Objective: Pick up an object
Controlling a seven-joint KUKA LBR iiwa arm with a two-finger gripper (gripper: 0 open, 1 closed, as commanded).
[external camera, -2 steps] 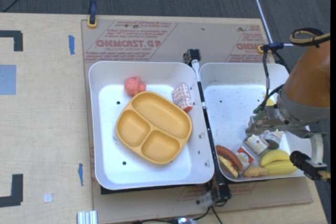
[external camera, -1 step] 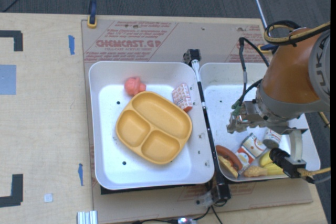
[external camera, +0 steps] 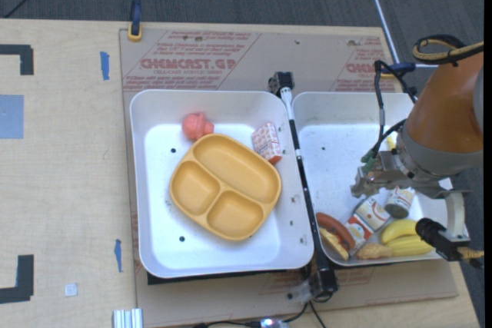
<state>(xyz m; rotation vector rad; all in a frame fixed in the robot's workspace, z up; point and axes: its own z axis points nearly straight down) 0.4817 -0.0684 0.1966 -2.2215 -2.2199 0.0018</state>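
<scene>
- Gripper [external camera: 382,182] over the right bin [external camera: 330,146]; grip state cannot be determined.
- Banana [external camera: 406,236] near it, partly overlapped.
- Small carton [external camera: 371,213] beside the banana, label unreadable.
- Arm [external camera: 450,115] hides the bin's right wall.

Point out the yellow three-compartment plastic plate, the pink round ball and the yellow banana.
Yellow three-compartment plastic plate [external camera: 224,187]: camera view, on its central dividers.
Pink round ball [external camera: 197,125]: camera view, on its middle.
Yellow banana [external camera: 406,239]: camera view, mid-body.
</scene>
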